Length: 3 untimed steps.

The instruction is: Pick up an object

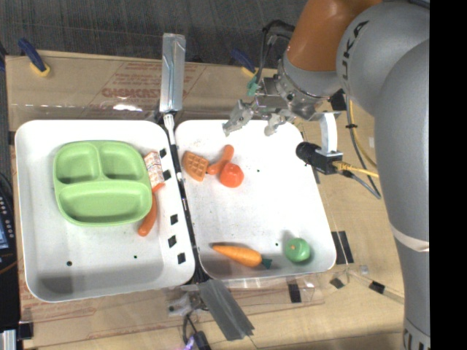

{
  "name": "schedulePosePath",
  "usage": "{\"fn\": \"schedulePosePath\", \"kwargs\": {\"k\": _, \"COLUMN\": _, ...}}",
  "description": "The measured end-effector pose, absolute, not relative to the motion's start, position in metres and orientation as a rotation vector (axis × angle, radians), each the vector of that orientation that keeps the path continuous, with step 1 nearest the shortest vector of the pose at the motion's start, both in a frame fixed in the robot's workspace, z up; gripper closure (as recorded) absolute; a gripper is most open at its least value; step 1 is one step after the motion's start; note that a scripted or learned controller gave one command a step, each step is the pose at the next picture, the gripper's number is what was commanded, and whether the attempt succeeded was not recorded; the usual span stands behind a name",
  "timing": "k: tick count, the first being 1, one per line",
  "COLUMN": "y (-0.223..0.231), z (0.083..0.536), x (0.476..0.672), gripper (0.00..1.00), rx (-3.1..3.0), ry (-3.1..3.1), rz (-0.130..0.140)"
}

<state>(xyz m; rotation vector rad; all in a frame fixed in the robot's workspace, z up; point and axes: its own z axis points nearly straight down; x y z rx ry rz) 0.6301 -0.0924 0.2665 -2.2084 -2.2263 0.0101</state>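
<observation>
while the end effector (pixel 254 121) hangs spread and empty, the tomato (pixel 231 175) lies below—apart.

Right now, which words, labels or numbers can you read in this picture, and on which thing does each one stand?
"UKA", in dark letters on the grey arm; the start of the word is hidden.
Red print on the brown cardboard behind the bins: too faint and blurred to read.
Small packet beside the green plate: it has a printed label, too small to read.

A cardboard-covered bench (pixel 109 79) bears two white bins, left bin (pixel 29 217) touching right bin (pixel 317 210).
</observation>
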Motion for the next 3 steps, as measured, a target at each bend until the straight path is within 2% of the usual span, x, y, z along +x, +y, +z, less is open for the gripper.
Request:
{"fn": "schedulePosePath", "kwargs": {"k": 1, "y": -0.132, "z": 0.096, "x": 0.642, "gripper": 0.00, "rx": -2.322, "ry": -2.107, "rz": 0.010}}
{"fn": "schedulePosePath", "kwargs": {"k": 2, "y": -0.144, "z": 0.090, "x": 0.651, "gripper": 0.00, "rx": -2.443, "ry": -1.971, "rz": 0.005}}
{"fn": "schedulePosePath", "kwargs": {"k": 3, "y": -0.150, "z": 0.089, "x": 0.629, "gripper": 0.00, "rx": -2.490, "ry": -1.905, "rz": 0.008}}
